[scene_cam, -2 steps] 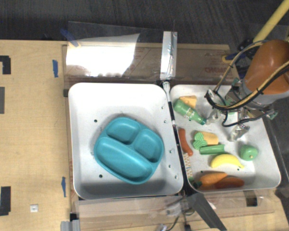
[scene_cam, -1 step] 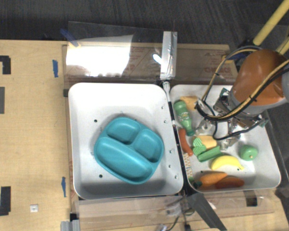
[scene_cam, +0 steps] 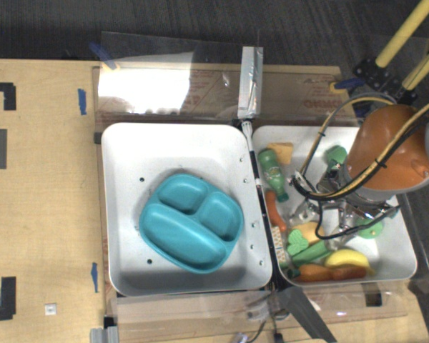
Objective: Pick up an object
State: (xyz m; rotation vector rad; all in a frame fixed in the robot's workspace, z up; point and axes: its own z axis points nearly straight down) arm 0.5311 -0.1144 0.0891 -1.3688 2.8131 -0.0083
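Left bin: white and shallow; it holds a teal divided plate with three compartments; the plate lies a little turned, near the middle of the bin floor.

Right bin: white, just beside the left bin; it holds a crowd of small toy food pieces.

Objects in right bin: a green bottle-like piece near the left wall, with an orange carrot-like piece below it; a small green piece near the far side; a yellow banana near the front, touching an orange-red piece under it; a green flat piece just left of the banana.

Arm: grey with an orange band; it comes in from the right and stands over the right bin; dark cables hang around the wrist.

Gripper: low over the middle of the right bin, above the green and yellow pieces; cables and metal parts hide the fingers, so I cannot tell how wide they stand or if something is between them.
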